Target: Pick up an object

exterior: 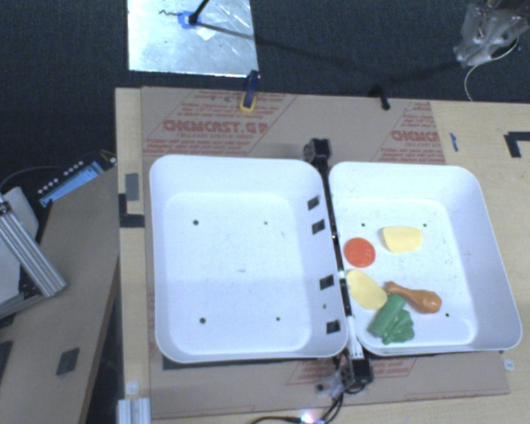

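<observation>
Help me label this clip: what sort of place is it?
Probably a robot grasping test bench: two white bins side by side on a board, toy food in one, dark carpet around.

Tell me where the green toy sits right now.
The green toy lies in the right-hand bin near its front edge, touching the brown drumstick on its right and just below the pale yellow piece.

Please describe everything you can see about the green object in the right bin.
The green object looks like a small plastic toy vegetable, lumpy, with several rounded lobes at its lower end. It lies flat on the floor of the right bin, near the front wall. Its upper end touches the brown drumstick-shaped toy, and the pale yellow piece lies just to its upper left, close to or touching it.
</observation>
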Controlling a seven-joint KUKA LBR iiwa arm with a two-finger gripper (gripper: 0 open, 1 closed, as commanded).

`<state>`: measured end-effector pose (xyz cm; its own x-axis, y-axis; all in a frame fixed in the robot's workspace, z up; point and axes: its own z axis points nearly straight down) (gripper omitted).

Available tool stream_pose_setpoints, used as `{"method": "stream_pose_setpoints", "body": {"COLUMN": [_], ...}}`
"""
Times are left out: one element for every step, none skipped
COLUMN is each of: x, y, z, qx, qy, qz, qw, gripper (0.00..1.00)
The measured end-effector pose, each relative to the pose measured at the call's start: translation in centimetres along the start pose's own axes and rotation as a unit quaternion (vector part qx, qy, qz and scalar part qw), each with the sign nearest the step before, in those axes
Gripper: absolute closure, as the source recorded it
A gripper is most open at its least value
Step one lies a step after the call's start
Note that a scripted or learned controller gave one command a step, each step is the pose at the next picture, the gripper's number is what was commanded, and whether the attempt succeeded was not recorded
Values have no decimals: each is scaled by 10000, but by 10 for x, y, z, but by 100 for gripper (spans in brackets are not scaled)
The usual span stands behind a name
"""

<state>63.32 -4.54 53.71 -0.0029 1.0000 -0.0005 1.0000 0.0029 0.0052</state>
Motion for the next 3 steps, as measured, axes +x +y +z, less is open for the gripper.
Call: {"method": "stream_pose_setpoints", "body": {"x": [-82,-129,-163], "y": [36,23,-6], "z": [2,2,1], "qx": [-2,8,15], "qy": [-16,-8,-11], "qz": [26,29,27], "qw": [10000,10000,10000], "gripper": [100,100,100]}}
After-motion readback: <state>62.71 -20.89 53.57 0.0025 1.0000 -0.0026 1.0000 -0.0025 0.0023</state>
